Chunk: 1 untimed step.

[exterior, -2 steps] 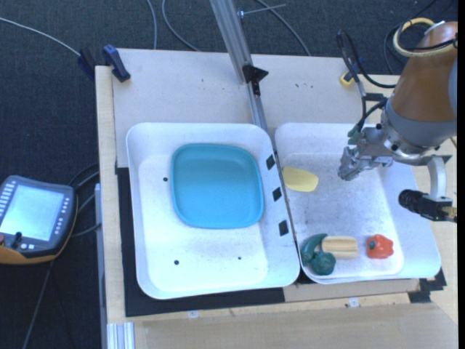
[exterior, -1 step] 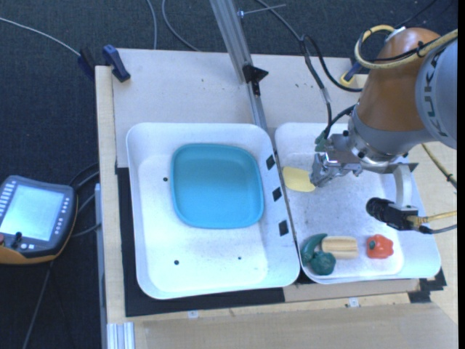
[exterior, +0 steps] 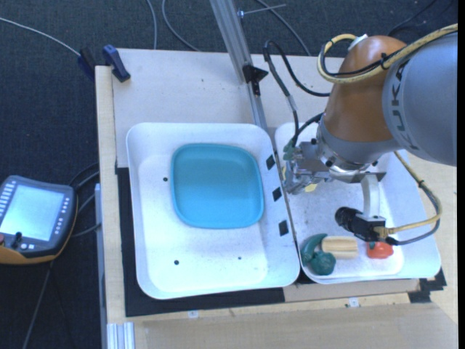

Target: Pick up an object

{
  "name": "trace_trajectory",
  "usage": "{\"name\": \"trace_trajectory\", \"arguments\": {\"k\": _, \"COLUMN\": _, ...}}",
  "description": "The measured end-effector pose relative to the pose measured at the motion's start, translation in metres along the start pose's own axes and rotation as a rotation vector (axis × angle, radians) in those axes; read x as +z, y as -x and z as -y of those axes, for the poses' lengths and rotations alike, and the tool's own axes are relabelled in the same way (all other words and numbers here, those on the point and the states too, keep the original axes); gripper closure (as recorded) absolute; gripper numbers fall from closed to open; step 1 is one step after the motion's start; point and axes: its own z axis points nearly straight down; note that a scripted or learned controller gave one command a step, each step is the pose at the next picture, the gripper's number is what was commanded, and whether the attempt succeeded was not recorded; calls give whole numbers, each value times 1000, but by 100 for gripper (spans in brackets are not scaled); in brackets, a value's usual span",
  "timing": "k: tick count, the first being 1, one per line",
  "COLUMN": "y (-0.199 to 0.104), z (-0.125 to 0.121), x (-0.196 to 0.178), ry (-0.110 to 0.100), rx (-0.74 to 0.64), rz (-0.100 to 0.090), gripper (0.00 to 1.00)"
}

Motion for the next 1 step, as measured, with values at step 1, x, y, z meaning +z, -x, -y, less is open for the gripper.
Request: {"name": "trace_trajectory", "arguments": {"k": 1, "y": -46, "z": -4, "x": 0, "ry": 0, "rx": 1, "rz": 0, "gripper": 100}}
